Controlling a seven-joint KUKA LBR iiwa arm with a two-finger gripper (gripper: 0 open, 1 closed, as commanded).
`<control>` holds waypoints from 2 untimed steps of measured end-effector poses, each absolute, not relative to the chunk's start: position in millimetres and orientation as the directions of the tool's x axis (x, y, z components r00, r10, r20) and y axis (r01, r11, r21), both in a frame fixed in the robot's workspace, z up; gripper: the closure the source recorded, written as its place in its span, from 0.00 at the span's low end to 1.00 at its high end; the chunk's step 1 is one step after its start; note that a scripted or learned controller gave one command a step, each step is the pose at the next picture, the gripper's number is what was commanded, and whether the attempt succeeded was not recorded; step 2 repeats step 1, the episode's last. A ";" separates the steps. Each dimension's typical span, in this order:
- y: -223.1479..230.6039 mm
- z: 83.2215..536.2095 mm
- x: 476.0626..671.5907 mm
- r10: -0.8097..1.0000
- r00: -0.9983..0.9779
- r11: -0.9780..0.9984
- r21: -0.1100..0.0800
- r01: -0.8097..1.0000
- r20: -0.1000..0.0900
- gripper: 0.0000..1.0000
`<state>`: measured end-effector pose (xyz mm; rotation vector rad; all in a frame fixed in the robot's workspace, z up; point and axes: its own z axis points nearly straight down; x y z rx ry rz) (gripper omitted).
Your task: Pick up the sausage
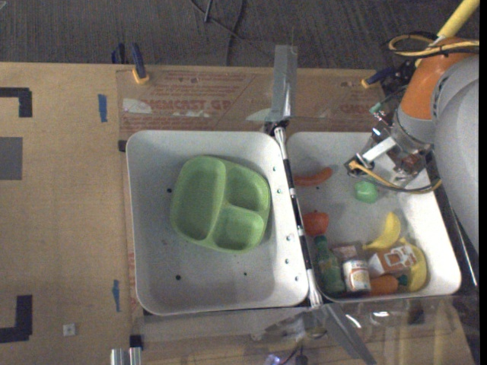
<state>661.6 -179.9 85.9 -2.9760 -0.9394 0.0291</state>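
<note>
The sausage (313, 177) is a slim orange-red piece lying flat in the right bin (449, 276), near the bin's upper left corner by the divider. My gripper (397, 162) hangs over the upper right part of the same bin, well to the right of the sausage and apart from it. A small green object (366, 192) lies just below and left of the gripper. Nothing shows as held.
The left bin (152, 272) holds a green divided plate (221, 202). Further down the right bin lie a red tomato-like piece (316, 223), a banana (384, 231), a green bottle (327, 265), a can (355, 274) and a carton (393, 261).
</note>
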 end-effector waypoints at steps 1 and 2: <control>-207.3 88.6 645.1 0.569 0.822 -0.822 -0.011 0.569 0.019 0.00; -207.3 88.6 645.1 0.569 0.822 -0.822 -0.011 0.569 0.019 0.00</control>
